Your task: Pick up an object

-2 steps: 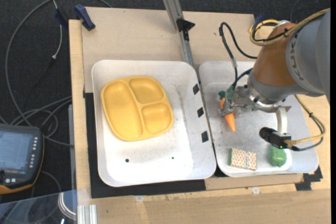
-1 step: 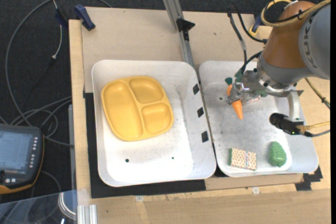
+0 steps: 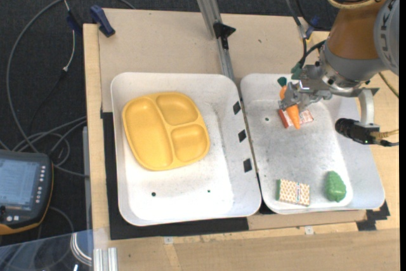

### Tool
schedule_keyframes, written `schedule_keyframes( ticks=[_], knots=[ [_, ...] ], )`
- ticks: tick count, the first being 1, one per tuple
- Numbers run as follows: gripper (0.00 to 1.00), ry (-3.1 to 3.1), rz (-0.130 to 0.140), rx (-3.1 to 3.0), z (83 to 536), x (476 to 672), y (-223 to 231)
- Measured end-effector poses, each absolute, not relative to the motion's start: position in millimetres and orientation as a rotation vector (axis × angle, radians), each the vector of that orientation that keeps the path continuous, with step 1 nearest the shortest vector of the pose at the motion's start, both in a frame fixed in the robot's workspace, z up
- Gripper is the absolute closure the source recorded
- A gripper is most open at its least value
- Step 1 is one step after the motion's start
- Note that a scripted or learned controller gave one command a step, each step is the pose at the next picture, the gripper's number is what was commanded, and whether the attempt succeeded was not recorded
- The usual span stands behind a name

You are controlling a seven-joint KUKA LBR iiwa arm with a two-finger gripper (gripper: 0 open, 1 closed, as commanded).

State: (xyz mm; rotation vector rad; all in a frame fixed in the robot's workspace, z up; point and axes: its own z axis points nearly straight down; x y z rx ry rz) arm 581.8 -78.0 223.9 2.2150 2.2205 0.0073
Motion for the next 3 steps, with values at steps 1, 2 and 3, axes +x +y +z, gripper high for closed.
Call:
schedule_keyframes(
  ticks=[1, 2, 3],
  knots=[
    [1.0, 2.224, -0.002, 2.221, 210.5, 581.9, -77.5],
    [1.0, 2.231, 0.005, 2.214, 220.6, 589.0, -14.7],
    [1.0, 2.23, 0.002, 2.217, 218.4, 587.6, 32.0]
  ],
)
